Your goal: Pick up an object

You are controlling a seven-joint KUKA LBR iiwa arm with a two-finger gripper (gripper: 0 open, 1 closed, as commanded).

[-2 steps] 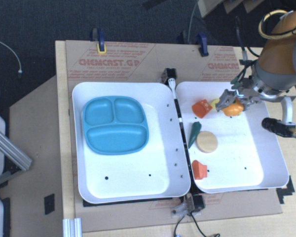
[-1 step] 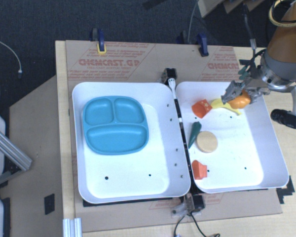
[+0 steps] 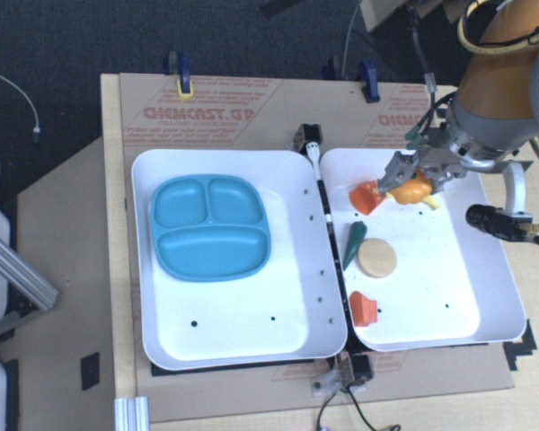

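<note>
Gripper (image 3: 411, 176) is hovering over the orange toy (image 3: 411, 189), grip unclear, just right of the red piece (image 3: 366, 198).

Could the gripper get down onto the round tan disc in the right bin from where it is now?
Probably yes: the tan disc lies flat with its top uncovered; a green piece touches its left edge.

Right bin (image 3: 485, 317) lies bare along its right side; toys (image 3: 375, 259) crowd its left.
</note>
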